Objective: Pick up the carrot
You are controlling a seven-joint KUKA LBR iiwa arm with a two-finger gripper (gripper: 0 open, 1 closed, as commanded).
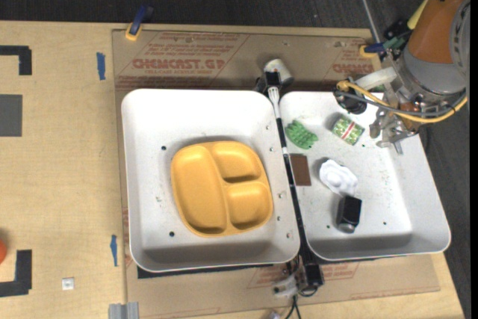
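Overhead, two white bins sit side by side: the left bin [142,183] holds a yellow divided plate [222,187], and the right bin [418,213] holds a green toy [301,134], a small green-and-white packet [347,130], a brown block [300,169], a white crumpled object [338,175] and a black object [349,211]. The gripper [390,132] hovers over the right bin's far right corner; its state cannot be told, and nothing is visibly held. No carrot can be identified, so the pick looks not yet begun.

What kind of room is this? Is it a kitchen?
Probably not a kitchen; it looks like a robot test bench. A robot arm with loose cables reaches over two white bins on a taped board.
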